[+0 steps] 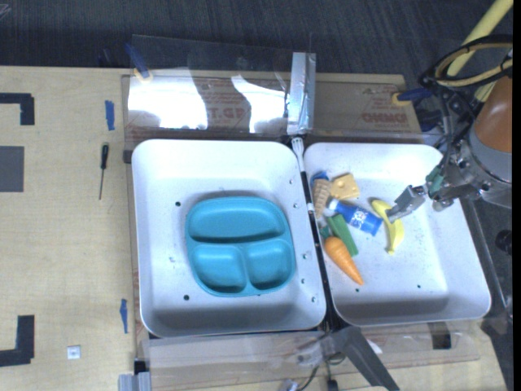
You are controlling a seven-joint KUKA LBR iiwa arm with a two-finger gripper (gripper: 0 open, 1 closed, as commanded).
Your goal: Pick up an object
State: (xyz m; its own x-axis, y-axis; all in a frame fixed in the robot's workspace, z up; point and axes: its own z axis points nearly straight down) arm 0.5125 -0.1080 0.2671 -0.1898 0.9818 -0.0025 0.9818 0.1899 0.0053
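The right bin [423, 287] holds a small pile of toy food along its left side. A yellow banana [395, 235] lies furthest right. Left of it is a blue and white tube [358, 217], with a green piece [343, 234] and an orange carrot [344, 259] below. Two tan pieces [343, 187] sit at the top of the pile. My gripper [398, 209] reaches in from the right and hangs right at the banana's upper end. From this angle I cannot make out whether it touches the banana.
A blue divided tray [240, 244] lies in the left bin [155, 218]. The raised rim between the bins [312, 243] runs just left of the pile. The arm's body [480, 161] stands over the right bin's far right corner.
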